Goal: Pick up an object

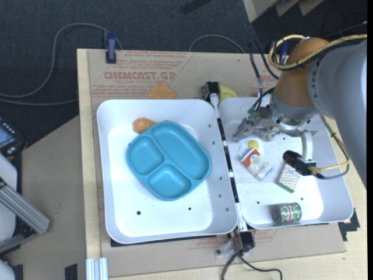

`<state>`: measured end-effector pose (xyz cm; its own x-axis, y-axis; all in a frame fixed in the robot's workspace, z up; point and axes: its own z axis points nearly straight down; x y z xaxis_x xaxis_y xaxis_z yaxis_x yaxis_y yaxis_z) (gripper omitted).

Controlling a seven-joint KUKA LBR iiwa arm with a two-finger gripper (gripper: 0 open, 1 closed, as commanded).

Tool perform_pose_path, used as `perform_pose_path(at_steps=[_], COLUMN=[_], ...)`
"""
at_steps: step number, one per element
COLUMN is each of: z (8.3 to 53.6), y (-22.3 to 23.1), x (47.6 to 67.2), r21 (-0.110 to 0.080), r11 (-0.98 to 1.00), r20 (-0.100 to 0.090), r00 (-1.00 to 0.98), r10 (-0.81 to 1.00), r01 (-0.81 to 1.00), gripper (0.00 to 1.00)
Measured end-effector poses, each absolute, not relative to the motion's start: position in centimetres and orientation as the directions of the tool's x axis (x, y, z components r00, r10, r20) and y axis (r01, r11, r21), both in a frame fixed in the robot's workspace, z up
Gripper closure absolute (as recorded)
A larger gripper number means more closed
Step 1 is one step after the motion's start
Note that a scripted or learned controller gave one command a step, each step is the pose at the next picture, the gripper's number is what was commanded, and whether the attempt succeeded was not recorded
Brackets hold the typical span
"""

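**Jaws low in one bin, little box close by**

I see the jaws down in the back part of one white bin (323, 194). A small red and white box (254, 160) with a yellow bit at its end lies just beside them, toward the front of the table (134, 63). Nothing stands between the box and the jaws. A green and white packet (288, 179) lies a bit farther that way, more to the arm's side. A green can (287, 213) lies on its side, well apart from the jaws, near the bin's front wall.

Behind the jaws, past the bin's back wall, sits a yellow thing (226, 93). Across the wall between the bins, the other bin (134, 209) holds a blue tray (168, 159) with three parts. An orange lump (143, 123) peeks out from behind the tray, half hidden. Another orange thing (162, 90) lies on the table behind that bin.

The arm (344, 74) covers the bin's back corner. The jaws look like a jumble of grey metal, and I cannot tell if they are wide or narrow.

The arm comes in big and grey from the side. Its orange band (294, 69) sits above the wrist, and the wrist points down into the bin.
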<state>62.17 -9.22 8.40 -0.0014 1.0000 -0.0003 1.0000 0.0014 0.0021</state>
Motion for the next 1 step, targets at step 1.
perform_pose_path(at_steps=[1], z=[8.44], y=[-9.43], x=[59.28], r21=[-0.005], r11=[-0.001], r20=[0.001], r00=[0.001], r10=[1.000], r01=[1.000], gripper=[0.00])
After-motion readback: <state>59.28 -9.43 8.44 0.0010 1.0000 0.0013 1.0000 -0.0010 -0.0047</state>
